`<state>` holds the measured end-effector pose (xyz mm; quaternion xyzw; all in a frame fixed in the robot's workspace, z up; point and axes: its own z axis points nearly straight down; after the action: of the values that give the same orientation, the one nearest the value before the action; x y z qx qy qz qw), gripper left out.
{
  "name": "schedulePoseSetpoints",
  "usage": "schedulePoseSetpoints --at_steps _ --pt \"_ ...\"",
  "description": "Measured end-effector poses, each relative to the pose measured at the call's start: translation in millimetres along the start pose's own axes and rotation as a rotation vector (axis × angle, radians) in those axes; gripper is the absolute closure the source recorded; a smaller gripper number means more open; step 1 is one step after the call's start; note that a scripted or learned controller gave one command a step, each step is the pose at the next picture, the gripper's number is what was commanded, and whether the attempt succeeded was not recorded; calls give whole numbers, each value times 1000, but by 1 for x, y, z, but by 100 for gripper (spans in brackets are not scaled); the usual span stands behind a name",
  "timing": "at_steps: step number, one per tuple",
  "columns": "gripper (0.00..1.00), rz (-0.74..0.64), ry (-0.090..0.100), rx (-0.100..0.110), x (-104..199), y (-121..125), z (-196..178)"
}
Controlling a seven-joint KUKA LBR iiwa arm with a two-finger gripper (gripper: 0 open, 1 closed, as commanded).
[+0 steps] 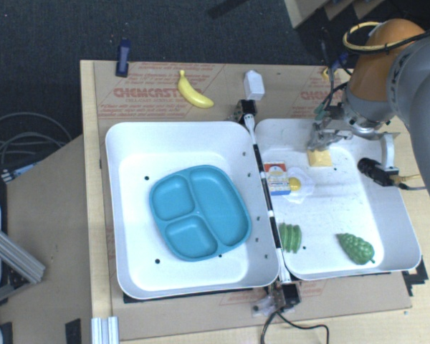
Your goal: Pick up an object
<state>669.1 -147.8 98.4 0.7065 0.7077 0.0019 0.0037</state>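
Gripper (322, 139) down in the right bin (387, 213), right over the yellow block (320, 158).

I can't tell if it's released or clenched; the wrist hides it. From bin centre the block sits at about 11 o'clock, touching or just under the gripper tip. Small carton (276, 178) at 9, green pepper (291, 237) at 7, green leafy piece (356, 248) at 5. Blue divided plate (198, 211) lies in the left bin (129, 192); banana (193, 92) on the board at 12 of it.
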Motion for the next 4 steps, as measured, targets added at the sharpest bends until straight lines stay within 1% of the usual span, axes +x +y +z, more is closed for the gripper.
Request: schedulePoseSetpoints --at_steps 1,2,3,4 --pt "0 0 0 4 0 -1 2" --pt "0 1 3 10 -1 -6 14" --pt "100 0 0 0 0 -3 0" --pt "0 0 1 5 0 -5 2"
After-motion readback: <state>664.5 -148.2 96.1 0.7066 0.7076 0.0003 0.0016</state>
